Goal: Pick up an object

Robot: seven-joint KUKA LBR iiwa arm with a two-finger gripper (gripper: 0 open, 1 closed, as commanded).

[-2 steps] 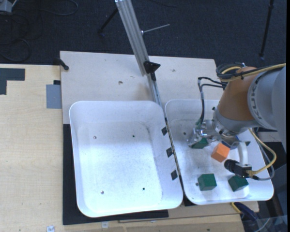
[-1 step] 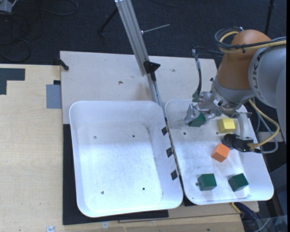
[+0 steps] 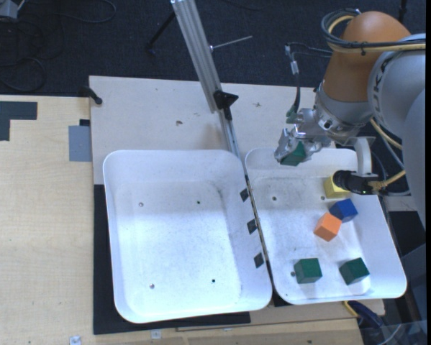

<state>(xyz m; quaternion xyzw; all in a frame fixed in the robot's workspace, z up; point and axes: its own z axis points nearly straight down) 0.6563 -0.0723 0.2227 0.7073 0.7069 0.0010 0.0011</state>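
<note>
Hand (image 3: 293, 152) hangs above the right white bin (image 3: 388, 282), clenched on a small dark-green block (image 3: 295, 156): light, rigid, best pinched across flat opposite faces.

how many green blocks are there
3. Two green blocks lie near the right bin's front edge, side by side. A third green piece sits at the gripper over the bin's back corner. More could be hidden under the arm.

Bench (image 3: 157, 113) with two white bins (image 3: 179, 300)
</note>
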